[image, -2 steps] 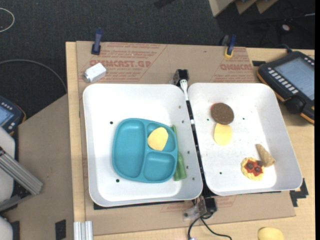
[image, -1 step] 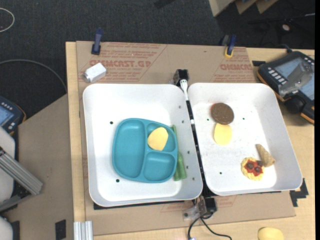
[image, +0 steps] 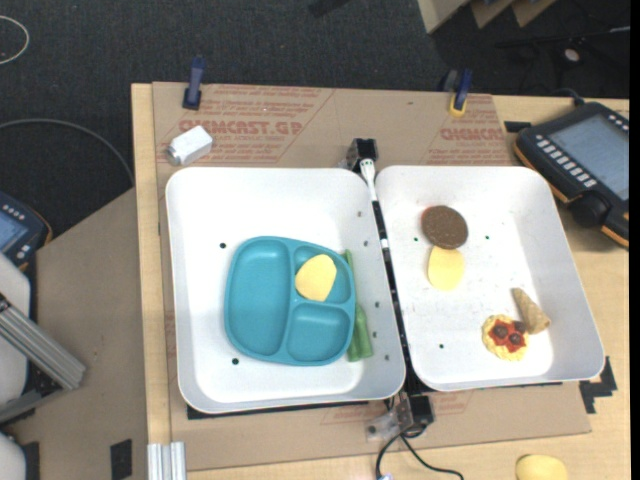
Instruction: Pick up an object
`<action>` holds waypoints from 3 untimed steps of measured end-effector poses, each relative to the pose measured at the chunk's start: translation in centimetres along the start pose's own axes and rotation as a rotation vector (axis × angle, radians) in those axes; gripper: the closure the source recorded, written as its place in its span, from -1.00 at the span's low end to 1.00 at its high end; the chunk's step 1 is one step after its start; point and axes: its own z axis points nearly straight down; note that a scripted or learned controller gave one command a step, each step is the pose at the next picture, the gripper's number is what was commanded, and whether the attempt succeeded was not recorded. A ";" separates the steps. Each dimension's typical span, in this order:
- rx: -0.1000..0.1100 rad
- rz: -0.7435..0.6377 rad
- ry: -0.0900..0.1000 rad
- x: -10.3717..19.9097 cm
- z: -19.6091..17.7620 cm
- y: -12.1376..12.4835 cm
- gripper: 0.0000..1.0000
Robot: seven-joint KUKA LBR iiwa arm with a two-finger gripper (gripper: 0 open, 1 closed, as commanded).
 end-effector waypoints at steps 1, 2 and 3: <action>0.015 -0.011 0.008 7.9 7.9 0.1 -1.00; -0.002 -0.004 0.002 4.8 -0.2 0.0 -1.00; 0.018 -0.012 0.008 11.0 8.2 -0.2 -1.00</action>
